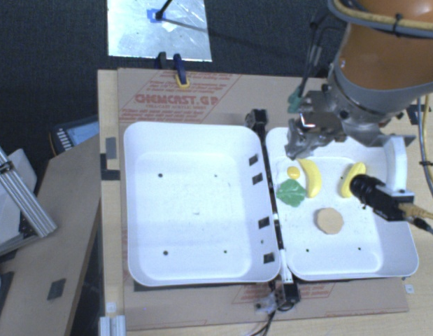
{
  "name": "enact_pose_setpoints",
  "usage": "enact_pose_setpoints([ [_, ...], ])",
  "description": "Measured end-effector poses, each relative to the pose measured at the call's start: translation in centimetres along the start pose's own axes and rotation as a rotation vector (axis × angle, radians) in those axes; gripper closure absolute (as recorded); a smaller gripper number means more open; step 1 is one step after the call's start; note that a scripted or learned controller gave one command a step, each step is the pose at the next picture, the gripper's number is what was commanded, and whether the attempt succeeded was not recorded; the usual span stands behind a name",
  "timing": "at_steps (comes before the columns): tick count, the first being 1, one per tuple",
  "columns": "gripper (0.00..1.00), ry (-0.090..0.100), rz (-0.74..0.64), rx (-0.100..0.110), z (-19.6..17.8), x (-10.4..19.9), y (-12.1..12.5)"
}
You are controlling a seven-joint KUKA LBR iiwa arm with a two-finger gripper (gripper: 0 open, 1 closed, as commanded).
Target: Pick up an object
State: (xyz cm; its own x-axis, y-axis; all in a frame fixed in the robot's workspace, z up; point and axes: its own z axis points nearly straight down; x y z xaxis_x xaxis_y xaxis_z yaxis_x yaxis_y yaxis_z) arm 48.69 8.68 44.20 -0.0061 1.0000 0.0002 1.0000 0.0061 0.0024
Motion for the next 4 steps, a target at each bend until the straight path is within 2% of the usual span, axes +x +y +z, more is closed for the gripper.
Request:
enact_pose_setpoints([
  [1,1.00,0.002,-0.002,-0.002,-2.6,4.1,0.0],
  [2,1.00,0.004,-0.003,-0.005,-7.9,9.1,0.0],
  [3,1.00,-0.003,0.006,0.008,0.3,11.3,7.1],
  [4,1.00,0.004,-0.004,0.000,-2.9,15.0,0.4],
])
